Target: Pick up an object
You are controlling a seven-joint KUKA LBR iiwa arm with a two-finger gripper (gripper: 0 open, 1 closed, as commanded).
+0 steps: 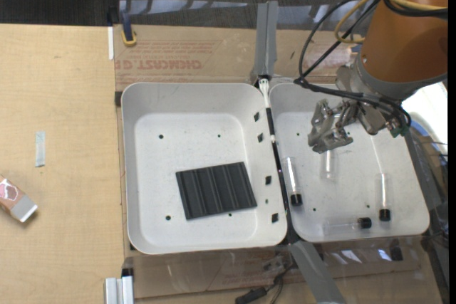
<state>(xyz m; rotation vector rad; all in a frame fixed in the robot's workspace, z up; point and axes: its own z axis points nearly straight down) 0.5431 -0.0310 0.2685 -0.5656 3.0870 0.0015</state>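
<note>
place: robot lab | cue: bench, white bins, KUKA arm

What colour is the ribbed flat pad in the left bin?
Dark grey ribbed flat pad, seen in the camera view.

Fixed overhead camera, slanted down, both bins framed

Small packet on wooden bench
</note>
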